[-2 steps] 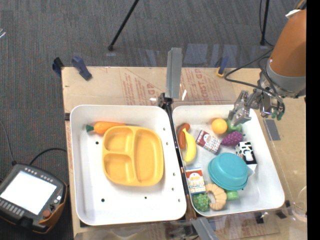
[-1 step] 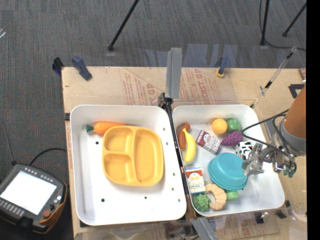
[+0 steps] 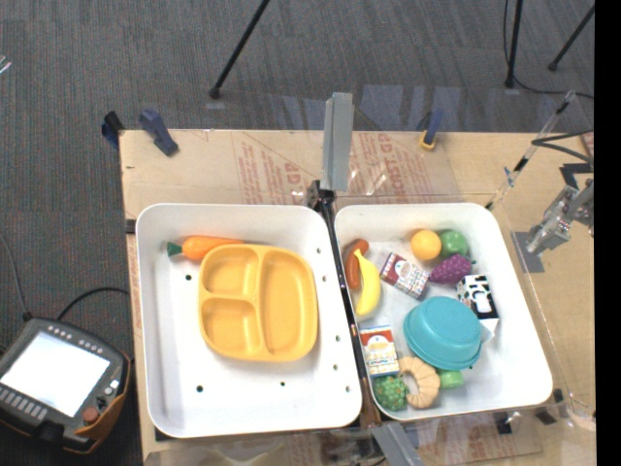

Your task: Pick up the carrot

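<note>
Carrot (image 3: pixel 206 247) lies in the left bin (image 3: pixel 160 357), at its upper left, touching the top edge of the yellow tray (image 3: pixel 258 302). To grab it well, come straight down over its orange middle and pinch across the thin way, staying off the tray. I cannot tell what the gripper is doing

Two white bins (image 3: pixel 155 260), one carrot (image 3: pixel 204 247), one yellow tray (image 3: pixel 260 302), one teal bowl (image 3: pixel 443 331)

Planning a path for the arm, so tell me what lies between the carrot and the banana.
In the camera view, the yellow divided plate lies between the carrot and the banana, then the bins' adjoining walls.
</note>
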`<action>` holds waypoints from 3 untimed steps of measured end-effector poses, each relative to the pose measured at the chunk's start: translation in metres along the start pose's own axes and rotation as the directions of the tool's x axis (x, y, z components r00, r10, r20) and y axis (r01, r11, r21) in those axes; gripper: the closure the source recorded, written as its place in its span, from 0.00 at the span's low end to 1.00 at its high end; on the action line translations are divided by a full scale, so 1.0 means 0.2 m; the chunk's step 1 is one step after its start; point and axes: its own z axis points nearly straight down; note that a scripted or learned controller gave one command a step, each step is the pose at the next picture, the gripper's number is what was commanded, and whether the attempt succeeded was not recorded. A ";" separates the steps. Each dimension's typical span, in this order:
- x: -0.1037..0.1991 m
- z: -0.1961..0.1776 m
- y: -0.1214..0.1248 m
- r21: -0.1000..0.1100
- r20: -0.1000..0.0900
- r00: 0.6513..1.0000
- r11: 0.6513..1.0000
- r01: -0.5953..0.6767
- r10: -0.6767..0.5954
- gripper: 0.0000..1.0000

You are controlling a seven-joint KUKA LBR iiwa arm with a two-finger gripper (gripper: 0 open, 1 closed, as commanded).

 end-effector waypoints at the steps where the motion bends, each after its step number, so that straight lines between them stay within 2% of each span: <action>1: 0.17 0.71 -0.06 0.001 -0.021 0.992 0.992 0.124 -0.124 1.00; 2: 0.05 0.04 -0.03 0.000 0.002 0.998 0.998 -0.059 0.059 1.00; 3: 0.07 0.80 -0.02 0.005 -0.025 1.000 1.000 0.008 -0.008 1.00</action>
